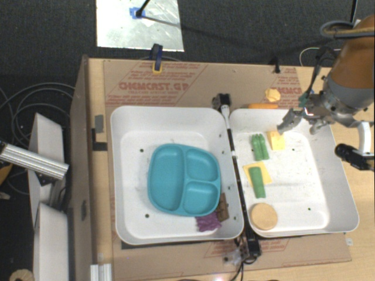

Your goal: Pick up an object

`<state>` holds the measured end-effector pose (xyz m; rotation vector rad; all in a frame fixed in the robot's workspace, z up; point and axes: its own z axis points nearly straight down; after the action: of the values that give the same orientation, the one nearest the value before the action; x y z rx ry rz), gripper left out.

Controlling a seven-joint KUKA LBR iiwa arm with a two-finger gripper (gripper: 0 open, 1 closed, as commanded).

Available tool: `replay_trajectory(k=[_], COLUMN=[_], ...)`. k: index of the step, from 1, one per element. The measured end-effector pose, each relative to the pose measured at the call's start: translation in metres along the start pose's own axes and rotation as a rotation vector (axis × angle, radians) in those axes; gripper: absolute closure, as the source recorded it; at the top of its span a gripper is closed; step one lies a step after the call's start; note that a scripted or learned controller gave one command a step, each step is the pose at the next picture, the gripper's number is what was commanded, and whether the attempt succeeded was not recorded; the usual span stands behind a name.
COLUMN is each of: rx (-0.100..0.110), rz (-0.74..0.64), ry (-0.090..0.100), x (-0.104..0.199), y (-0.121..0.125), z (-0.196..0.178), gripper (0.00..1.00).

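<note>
Gripper [300,120] over right bin [328,174], perhaps open — near yellow block [276,140]

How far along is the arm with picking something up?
Nothing looks picked up yet. The claw hovers at the far edge of the right bin, near the yellow block. The green pieces, the round tan disc and that block all lie in the bin. Descending, grasping and lifting remain.

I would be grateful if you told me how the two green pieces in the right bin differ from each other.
The upper green piece is darker green; the lower green piece is lighter, yellowish green. The upper one lies on the bare floor of the right bin; the lower one lies against a yellow piece. Both are elongated and run roughly lengthwise near the bin's left wall.
</note>
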<state>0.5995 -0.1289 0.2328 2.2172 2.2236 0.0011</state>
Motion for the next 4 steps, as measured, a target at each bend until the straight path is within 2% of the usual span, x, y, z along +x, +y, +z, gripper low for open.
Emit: replay_trajectory(k=[1,2,3,4], rx=[0.012,-0.019,-0.018,-0.006], rz=[0.003,0.006,0.004,-0.003], ry=[0.004,-0.003,-0.001,0.002], x=[0.013,0.034,0.031,0.022], y=[-0.045,-0.083,-0.1,-0.067], z=[0.137,0.143,0.143,0.144], gripper=[0.0,0.0,0.0,0.0])
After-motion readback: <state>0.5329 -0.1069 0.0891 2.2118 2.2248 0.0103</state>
